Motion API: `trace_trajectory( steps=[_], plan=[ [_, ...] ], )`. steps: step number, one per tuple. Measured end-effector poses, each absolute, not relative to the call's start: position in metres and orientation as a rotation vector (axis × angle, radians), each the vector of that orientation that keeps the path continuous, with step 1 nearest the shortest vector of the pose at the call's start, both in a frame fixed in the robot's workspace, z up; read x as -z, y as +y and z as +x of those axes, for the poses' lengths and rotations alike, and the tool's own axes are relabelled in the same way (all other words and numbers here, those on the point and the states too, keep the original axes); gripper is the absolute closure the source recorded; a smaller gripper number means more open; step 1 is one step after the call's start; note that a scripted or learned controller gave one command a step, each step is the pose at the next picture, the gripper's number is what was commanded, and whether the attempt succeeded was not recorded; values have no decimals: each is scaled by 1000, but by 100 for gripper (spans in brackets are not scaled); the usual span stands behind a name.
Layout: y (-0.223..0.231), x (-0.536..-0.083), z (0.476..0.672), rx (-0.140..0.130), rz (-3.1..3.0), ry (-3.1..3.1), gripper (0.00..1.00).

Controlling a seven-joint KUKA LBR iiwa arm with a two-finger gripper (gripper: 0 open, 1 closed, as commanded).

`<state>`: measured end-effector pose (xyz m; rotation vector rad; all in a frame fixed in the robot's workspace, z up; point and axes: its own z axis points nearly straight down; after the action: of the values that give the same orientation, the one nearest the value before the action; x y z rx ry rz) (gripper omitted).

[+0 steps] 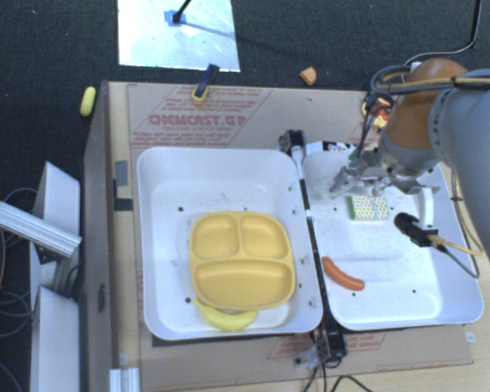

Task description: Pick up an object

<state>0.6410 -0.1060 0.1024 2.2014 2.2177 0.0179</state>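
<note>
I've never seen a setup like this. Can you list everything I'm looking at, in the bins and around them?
bins: two, white, side by side on the bench
divided plate: one, yellow, in the left bin
banana-shaped thing: one, yellow, left bin, partly under the plate's near edge
sausage: one, orange-red, right bin, near the divider
patterned block: one, green and white, right bin, close to the hand
small lump: one, tan, on the dark floor beyond the bench
oblong thing: one, yellow, on the floor by the bench's far left corner
shiny sheet: one, silver, on the floor
arm: one, grey with orange band, reaching in from the right
hand: one, metal, over the right bin's far part
</note>
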Motion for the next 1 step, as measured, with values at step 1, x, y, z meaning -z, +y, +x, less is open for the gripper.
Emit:
trace_trajectory(
  steps=[1],
  plan=[
    [-126, -90, 642, -13, 2210, 2219, 0]
  ],
)
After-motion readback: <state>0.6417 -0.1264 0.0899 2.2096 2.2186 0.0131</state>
